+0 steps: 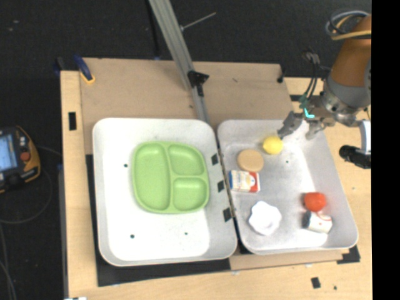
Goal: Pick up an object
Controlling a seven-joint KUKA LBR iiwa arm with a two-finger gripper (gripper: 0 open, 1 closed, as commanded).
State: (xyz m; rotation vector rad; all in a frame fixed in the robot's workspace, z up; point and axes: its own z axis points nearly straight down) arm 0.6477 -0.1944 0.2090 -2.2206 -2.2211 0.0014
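- Yellow ball (272, 145) sits in the right bin (337, 186), just below-left of the end effector (300, 126)
- end effector's fingers spread open, holding nothing
- tan round block (250, 160) next to the ball, farther from the end effector

Tan bench (144, 89) bears two white bins (112, 167) (side by side).
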